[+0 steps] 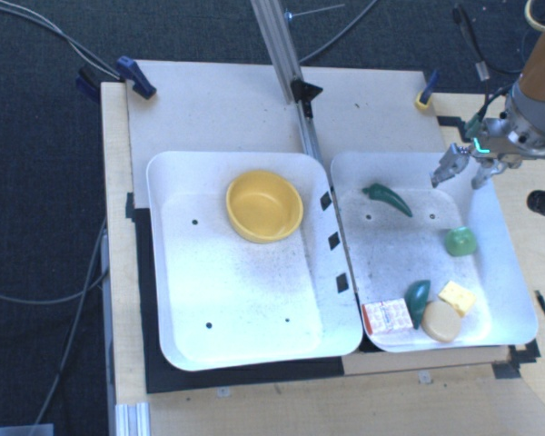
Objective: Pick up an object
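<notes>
Yellow round bowl (264, 206), curved green pepper (388, 198)

- Grey metal robot arm (538, 98) with an orange band above its wrist.
- Silver wrist block carrying a small teal light.
- 2 pale grey metal fingers (448, 166), slim and angular.
- Black cable near the wrist.

We see a yellow bowl (264, 206) in the speckled white left bin (245, 334). In the white right bin (500, 243) we see a dark green pepper (388, 198), a light green ball (460, 242), a teal piece (418, 293), a pale yellow block (457, 297), a tan round (441, 322) and a red-and-white packet (387, 317).
</notes>
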Controlling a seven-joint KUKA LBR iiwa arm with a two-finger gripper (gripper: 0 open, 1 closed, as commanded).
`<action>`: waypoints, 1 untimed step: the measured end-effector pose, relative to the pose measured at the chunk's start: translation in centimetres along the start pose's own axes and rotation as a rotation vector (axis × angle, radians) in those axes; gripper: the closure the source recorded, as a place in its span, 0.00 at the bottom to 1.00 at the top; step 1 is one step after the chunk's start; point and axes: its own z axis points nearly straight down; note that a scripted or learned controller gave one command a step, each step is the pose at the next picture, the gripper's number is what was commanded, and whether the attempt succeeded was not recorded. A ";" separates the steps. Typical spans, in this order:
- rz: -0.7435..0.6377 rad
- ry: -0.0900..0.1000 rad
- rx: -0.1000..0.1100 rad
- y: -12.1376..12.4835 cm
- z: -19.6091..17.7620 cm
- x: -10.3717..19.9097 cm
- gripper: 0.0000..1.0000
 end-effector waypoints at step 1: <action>-0.001 -0.001 -0.007 0.1 -0.4 0.0 0.00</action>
